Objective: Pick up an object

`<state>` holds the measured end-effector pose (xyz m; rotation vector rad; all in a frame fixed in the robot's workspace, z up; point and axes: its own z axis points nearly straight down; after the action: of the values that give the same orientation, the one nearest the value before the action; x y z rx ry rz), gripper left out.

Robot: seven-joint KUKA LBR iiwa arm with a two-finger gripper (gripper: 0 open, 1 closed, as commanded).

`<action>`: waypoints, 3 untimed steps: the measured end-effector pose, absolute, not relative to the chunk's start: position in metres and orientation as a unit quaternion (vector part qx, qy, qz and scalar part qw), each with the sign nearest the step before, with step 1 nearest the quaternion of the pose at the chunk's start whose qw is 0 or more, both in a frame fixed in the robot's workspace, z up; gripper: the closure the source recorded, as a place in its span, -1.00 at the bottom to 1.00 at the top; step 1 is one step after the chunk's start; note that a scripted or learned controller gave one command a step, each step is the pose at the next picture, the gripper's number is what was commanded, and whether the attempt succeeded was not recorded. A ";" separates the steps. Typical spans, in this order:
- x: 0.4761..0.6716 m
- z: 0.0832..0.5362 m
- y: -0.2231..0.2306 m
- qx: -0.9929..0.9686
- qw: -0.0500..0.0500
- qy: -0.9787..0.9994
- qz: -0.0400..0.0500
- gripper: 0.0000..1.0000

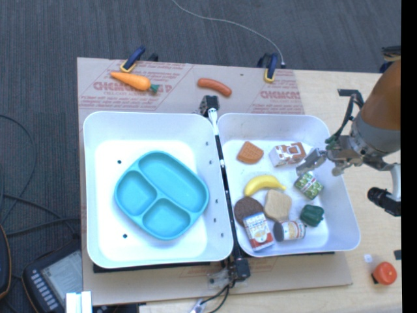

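Note:
The right bin [339, 237] holds several toy foods: an orange chip [249, 152], a brown and white carton [288, 153], a banana [264, 184], a green can [308, 186], a brown cookie [247, 208], a bread slice [278, 205], a green pepper [312, 215], a red and white box [258, 231] and a small jar [291, 231]. My gripper [324, 164] hangs over the bin's right side, just above the green can and right of the carton. It is open, with nothing between its fingers.
The left bin [98, 142] carries a blue divided plate [161, 194]. On the board behind the bins lie a carrot [132, 81] and a sausage [214, 87], with two clamps nearby. An orange object [384, 274] sits on the bench at the lower right.

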<state>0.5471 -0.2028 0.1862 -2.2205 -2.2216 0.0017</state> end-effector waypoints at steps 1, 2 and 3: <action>0.486 0.091 -0.156 -0.707 -0.002 -0.707 -0.002 -1.00; 0.489 0.103 -0.158 -0.708 -0.008 -0.706 -0.003 1.00; 0.488 0.102 -0.158 -0.708 -0.006 -0.706 -0.003 -1.00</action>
<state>0.4876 -0.1578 0.1017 -2.2326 -2.2278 -0.0079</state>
